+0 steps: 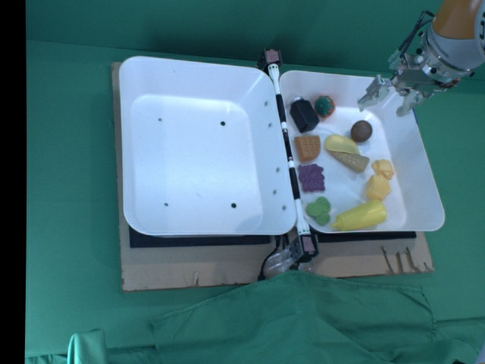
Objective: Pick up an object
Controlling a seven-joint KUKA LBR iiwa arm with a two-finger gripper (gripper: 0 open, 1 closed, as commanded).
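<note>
Arm: one, entered from the upper right corner of the camera view, slanting down and to the left. Orange band (464, 6) sat at the top, with the grey wrist section (452, 50) directly below it. Gripper (391, 99): two-finger type, mounted under the wrist, pointed down and left. Fingers (372, 95) stood spread apart, with a visible gap and nothing between them. Thin cables ran along the wrist's left side.
</note>
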